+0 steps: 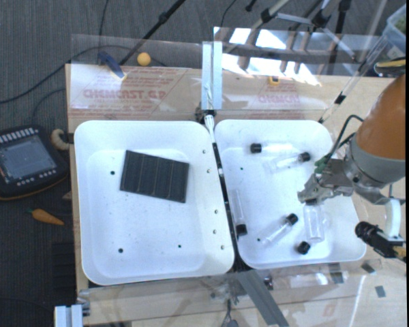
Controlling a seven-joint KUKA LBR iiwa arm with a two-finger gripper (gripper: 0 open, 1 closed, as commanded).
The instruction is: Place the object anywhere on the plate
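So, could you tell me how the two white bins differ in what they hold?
The left bin holds one flat dark ribbed plate, lying slightly askew; the right bin holds several small clear vials with black caps, scattered at different angles. The end effector is over the right bin, not the left bin. Both are shallow, white and rounded at the corners.

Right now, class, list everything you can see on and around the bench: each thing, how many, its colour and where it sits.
shallow white plastic bins: two, white, side by side on the bench
dark ribbed rectangular plate: one, dark grey, in the left bin
clear plastic vials with black caps: several, clear with black caps, scattered in the right bin
control pendant: one, black, left of the bins
small ball: one, yellow, behind the left bin
gripper: one, grey, over the right bin
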